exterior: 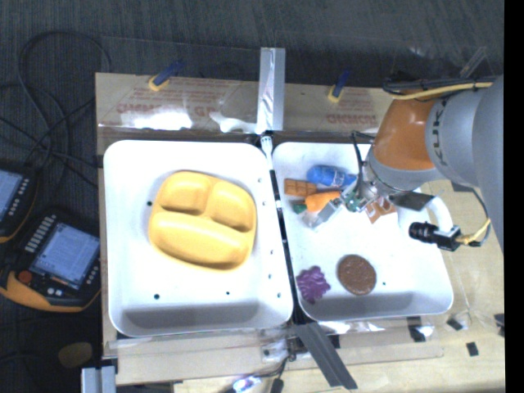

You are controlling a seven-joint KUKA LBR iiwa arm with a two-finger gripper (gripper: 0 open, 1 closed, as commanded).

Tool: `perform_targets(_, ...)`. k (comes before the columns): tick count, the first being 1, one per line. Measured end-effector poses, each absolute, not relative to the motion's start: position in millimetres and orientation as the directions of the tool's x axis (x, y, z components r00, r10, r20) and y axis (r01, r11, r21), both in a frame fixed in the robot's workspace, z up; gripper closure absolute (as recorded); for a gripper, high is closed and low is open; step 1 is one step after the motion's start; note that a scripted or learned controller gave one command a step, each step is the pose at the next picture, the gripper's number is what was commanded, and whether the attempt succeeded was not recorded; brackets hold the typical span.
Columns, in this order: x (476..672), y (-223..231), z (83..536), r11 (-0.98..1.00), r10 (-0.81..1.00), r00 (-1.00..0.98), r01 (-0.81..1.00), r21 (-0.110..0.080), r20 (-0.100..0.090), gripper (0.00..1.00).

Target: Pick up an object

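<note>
Grey arm (458, 129) low over right bin (426, 289), hand (354, 199) among toys, grip unclear.

Not much I can read from here. The arm (471, 129) has dark lettering on its grey shell next to the orange band, looks like part of "KUKA", cut off by the curve. The board (184, 101) behind the bins carries reddish print in two patches, too faint to make out. The pendant (57, 256) screen at left is lit, contents too small.
</note>
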State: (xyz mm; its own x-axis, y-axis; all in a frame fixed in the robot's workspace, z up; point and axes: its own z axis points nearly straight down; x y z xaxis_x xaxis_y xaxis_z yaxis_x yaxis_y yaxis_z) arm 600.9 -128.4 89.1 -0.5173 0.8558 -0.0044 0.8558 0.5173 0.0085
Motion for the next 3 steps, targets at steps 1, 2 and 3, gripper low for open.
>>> perform_targets(1,602.2,-127.9,99.4,0.517,0.856,-0.517,0.856,0.012,-0.006,1.00)
perform_targets(2,601.7,-83.6,183.4,0.228,0.974,-0.228,0.974,-0.002,-0.001,1.00)
perform_targets(3,601.7,-83.8,183.4,0.227,0.974,-0.227,0.974,-0.002,-0.002,0.00)
